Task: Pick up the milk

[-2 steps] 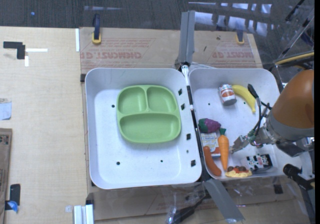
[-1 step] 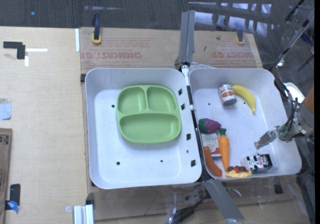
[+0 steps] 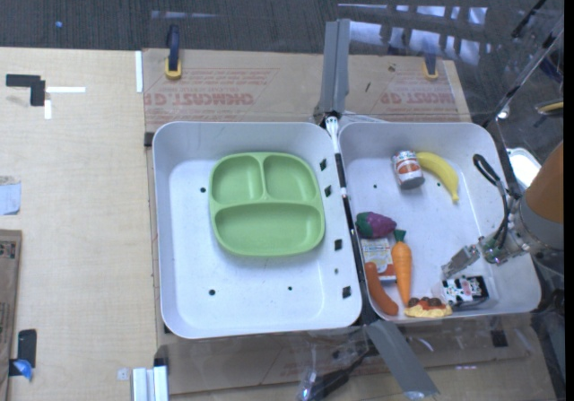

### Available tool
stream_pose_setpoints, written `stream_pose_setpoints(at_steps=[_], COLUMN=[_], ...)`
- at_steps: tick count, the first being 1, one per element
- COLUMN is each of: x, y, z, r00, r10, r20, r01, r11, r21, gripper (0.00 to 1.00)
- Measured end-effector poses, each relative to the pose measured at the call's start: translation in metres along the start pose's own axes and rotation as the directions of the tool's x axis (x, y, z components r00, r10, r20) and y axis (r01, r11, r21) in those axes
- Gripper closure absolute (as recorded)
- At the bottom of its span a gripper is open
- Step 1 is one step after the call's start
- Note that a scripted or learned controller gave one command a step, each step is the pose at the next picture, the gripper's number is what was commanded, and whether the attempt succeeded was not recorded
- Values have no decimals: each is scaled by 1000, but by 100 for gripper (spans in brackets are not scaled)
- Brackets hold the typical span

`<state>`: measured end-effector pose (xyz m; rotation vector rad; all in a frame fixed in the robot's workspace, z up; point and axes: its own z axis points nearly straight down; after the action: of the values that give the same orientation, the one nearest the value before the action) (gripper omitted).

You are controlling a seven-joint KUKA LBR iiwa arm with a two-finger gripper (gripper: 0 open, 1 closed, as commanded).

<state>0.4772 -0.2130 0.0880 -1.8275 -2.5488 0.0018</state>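
The milk (image 3: 467,290) is a small black-and-white carton lying flat near the front right corner of the right bin (image 3: 430,141). My gripper (image 3: 476,257) reaches in from the right and hovers just behind and above the carton. It is open, and its fingers (image 3: 459,261) hold nothing. The carton rests on the bin floor, apart from the gripper.
The right bin also holds a small can (image 3: 408,169), a banana (image 3: 441,171), a purple eggplant (image 3: 377,223), a carrot (image 3: 402,270), a red sausage (image 3: 379,289) and a yellow-red item (image 3: 428,307) just left of the milk. A green divided plate (image 3: 266,204) lies in the left bin (image 3: 179,238).
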Motion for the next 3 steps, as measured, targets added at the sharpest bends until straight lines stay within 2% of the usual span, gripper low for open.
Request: stream_pose_setpoints(at_steps=[1,2,3], x=[40,39,60], y=[14,14,22], z=[0,-6,-88], r00=[939,941,976], r10=[-344,-337,-217], r20=[0,-2,3], r01=[344,337,217], r11=[939,941,976], r21=[-1,0,0], gripper=[0,100,100])
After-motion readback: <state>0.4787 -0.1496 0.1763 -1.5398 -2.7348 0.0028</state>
